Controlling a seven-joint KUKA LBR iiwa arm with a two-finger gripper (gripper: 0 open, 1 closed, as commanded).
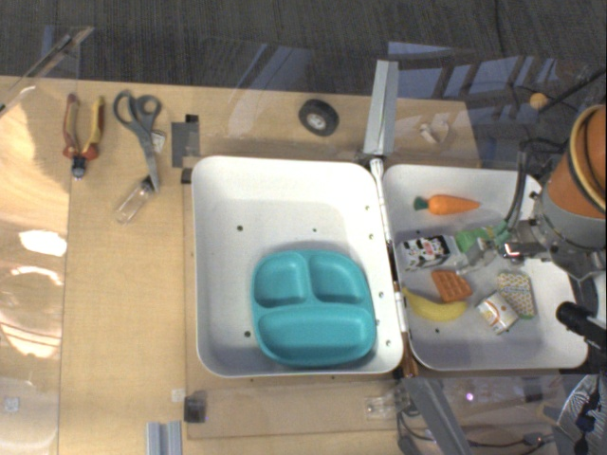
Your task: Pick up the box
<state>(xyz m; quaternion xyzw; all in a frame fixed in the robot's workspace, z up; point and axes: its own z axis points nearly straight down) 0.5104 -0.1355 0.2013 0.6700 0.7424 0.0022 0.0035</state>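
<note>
Box [425, 250] is in the right bin [569, 354], left-centre of it, lying flat just right of the divider wall. It's a small white carton with dark print. Judging by looks: light, thin card, stiff enough across the short sides but will crush if squeezed hard; glossy face may slip.

Neighbours: waffle-like orange piece [450, 283] just below it, banana [434, 306] lower still, green item [469, 240] just right, carrot [447, 204] above. Tight on the right and lower sides.

Arm [579, 197] sits at the right edge of frame, over the right bin's right side, well apart from the box. Can't tell if the gripper [512, 248] is released or clenched, too small and blurred.

Suggest top-down grasp across the narrow width, mid-length, light force.

Left bin [218, 254] holds a teal tray [313, 307].
</note>
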